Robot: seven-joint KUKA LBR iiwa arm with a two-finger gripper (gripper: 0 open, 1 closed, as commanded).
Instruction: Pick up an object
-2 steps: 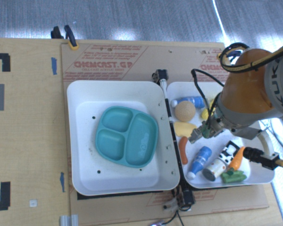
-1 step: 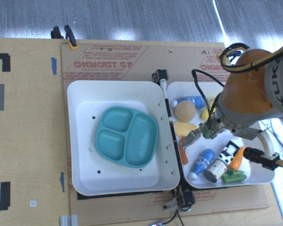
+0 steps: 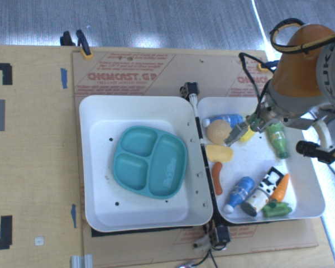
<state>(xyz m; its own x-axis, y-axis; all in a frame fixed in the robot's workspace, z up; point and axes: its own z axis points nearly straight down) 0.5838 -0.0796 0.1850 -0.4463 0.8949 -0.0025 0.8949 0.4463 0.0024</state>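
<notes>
The left bin holds a teal tray. In the right bin the arm hangs over the upper part, its gripper just right of the tan ball — whether it holds anything I cannot tell. A yellow piece lies below, a green bottle to the right, a blue bottle and carrot lower.

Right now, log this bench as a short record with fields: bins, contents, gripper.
left bin: holds a teal divided plate
right bin: blue bottle, second blue bottle, green bottle, tan round object, yellow piece, orange stick, carrot, black-and-white toy
gripper: over the right bin's far left part, beside the tan round object
arm: enters from the right
</notes>
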